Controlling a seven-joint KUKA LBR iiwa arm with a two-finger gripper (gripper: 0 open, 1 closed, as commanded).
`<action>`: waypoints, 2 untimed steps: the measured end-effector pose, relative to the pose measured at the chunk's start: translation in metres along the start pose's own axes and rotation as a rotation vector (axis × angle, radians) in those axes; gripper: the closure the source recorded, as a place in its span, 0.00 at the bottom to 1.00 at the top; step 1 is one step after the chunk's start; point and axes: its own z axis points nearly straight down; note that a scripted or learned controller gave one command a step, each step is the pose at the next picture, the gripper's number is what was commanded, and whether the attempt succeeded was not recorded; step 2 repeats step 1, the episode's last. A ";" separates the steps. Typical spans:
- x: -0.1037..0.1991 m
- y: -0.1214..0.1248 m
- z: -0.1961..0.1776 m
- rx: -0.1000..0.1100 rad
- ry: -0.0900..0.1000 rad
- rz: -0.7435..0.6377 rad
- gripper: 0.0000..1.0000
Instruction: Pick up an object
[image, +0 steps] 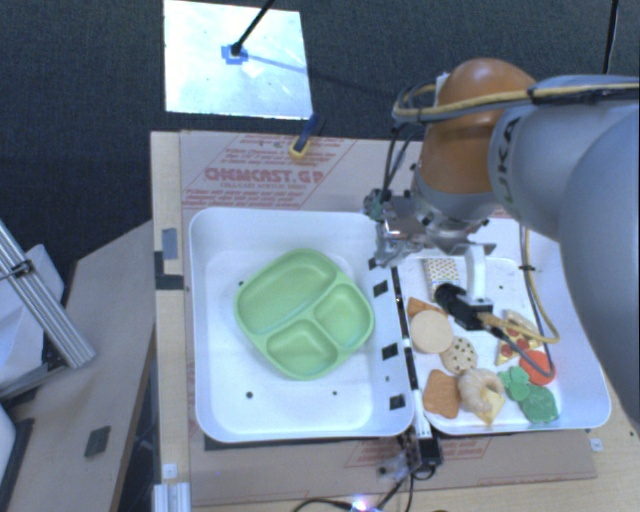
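The small food pieces lie in the right bin (590, 405), mostly in its near half. A round tan cookie (432, 331) is by the bin's left wall, and a chocolate-chip cookie (461, 354) touches it on the near side. Nearer the front edge are an orange cracker (440, 393) and a pale bread ring (485, 392), just beside each other. To their right are green leafy pieces (530, 396) and a red piece (536, 363). A pale waffle square (440, 270) lies further back.

The gripper (405, 245) is over the back left corner of this bin, near the divider between the two bins and just beside the waffle square. I cannot tell whether it is open or closed, and nothing can be seen held in it.

In the left bin (215, 400) a green plate (303, 313) with three compartments lies flat and alone, well apart from the gripper.

Both bins stand on a brown board (265, 170), which carries red print that reads "CHEMCAST GP"; the smaller lines around it are too small to read. Behind the board lies a shiny silver sheet (200, 70).
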 end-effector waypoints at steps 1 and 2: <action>0.005 -0.008 -0.008 0.000 -0.001 0.003 1.00; 0.005 -0.008 -0.008 0.000 -0.001 0.003 1.00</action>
